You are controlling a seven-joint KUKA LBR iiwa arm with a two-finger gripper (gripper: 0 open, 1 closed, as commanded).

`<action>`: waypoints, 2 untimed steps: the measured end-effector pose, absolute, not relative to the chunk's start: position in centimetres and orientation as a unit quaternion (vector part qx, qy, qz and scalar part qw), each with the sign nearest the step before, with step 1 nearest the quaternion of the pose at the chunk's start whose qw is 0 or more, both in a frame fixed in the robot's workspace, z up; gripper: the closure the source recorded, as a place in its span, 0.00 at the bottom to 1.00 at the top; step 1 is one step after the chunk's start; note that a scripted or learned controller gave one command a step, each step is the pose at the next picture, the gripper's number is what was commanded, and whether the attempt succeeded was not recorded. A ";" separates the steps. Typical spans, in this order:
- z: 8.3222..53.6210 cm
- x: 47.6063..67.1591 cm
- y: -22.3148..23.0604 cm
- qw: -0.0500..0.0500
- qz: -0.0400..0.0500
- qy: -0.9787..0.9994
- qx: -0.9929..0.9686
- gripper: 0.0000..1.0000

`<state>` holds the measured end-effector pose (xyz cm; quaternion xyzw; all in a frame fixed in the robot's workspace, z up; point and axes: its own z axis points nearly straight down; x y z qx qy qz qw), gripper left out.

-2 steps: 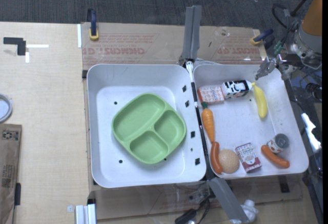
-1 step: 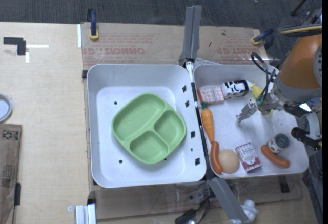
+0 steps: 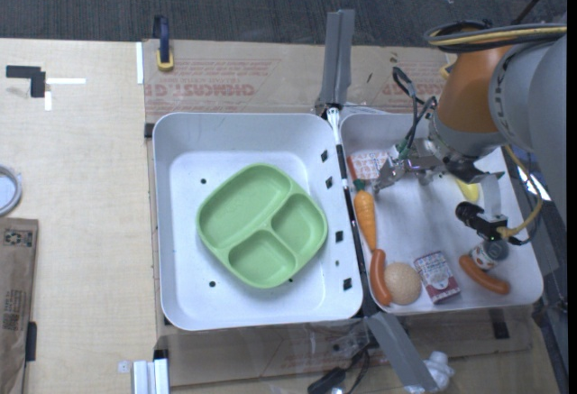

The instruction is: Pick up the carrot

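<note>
White bins sit side by side on my surface; the left bin (image 3: 171,230) holds a green divided plate (image 3: 261,225), the right bin (image 3: 527,279) the carrot (image 3: 365,216) along its left wall. My claw (image 3: 389,176) hangs just above it; I cannot tell its state. Carrot looks stiff, light, slippery: grip mid-body. Cardboard lettering behind is unreadable.

Bright even overhead light, soft shadows, slightly soft focus

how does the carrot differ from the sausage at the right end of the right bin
The carrot lies lengthwise along the right bin's left wall; the sausage lies slanted near its right corner. The carrot tapers and has a green top; the sausage is rounded at both ends. Both are orange-toned and elongated.
</note>
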<state>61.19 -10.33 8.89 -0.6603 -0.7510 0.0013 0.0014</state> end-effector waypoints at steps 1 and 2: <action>9.5 61.2 -10.4 0.003 0.003 -0.751 -0.661 1.00; 24.0 59.4 -11.3 0.001 0.002 -0.781 -0.624 1.00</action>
